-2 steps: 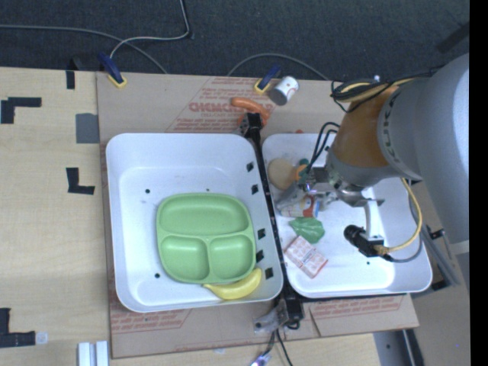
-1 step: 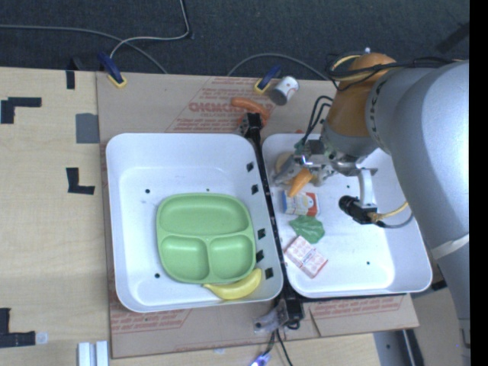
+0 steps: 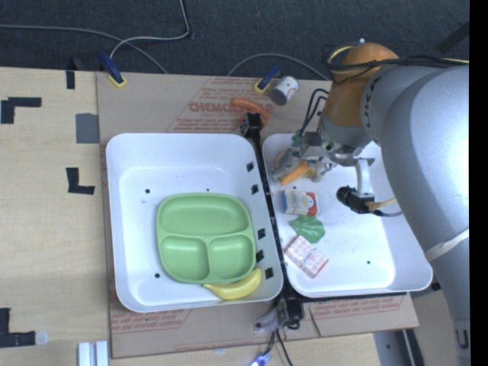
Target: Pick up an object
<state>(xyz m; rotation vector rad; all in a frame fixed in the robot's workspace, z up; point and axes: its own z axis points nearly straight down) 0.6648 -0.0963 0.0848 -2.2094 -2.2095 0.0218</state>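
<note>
My gripper (image 3: 300, 161) hangs low over the far left corner of the right bin (image 3: 381, 274), below the orange wrist band (image 3: 347, 101). An orange carrot-shaped piece (image 3: 293, 176) lies right at the gripper's tip, touching or just under it. Nearer the camera in the same bin lie a small white carton with a red and blue print (image 3: 297, 202), a green crumpled item (image 3: 307, 228) and a red-and-white packet (image 3: 306, 256). The arm's grey body covers the bin's right side.
The left bin (image 3: 130, 204) holds a green divided plate (image 3: 206, 235) and a banana (image 3: 236, 287) at its near edge. A black clip divider (image 3: 259, 197) runs between the bins. A black cable plug (image 3: 352, 198) hangs beside the wrist. An orange tool (image 3: 252, 105) lies on the cardboard behind.
</note>
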